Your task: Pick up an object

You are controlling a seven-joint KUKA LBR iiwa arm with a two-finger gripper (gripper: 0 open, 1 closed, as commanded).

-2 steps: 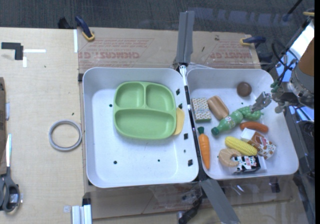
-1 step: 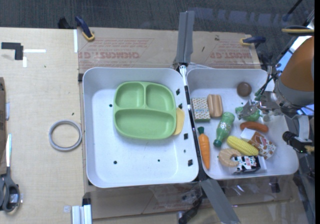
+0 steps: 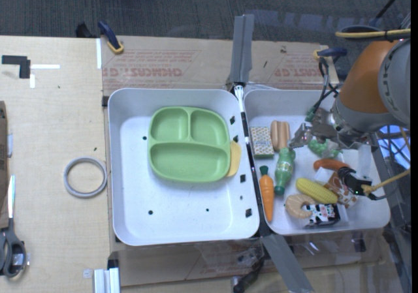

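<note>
Over the right white bin (image 3: pixel 372 216), the metal pincer (image 3: pixel 312 134) hangs just above a green plastic bottle (image 3: pixel 283 169) (grip state: cannot tell); orange toy carrot (image 3: pixel 266 196) alongside, green divided plate (image 3: pixel 189 144) in left bin (image 3: pixel 124 174).

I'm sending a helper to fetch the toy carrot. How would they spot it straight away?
Go to the right bin, the one crowded with toy food, and look along its left wall near the front. The carrot lies there beside the green bottle, the only orange cone with a green top.
</note>
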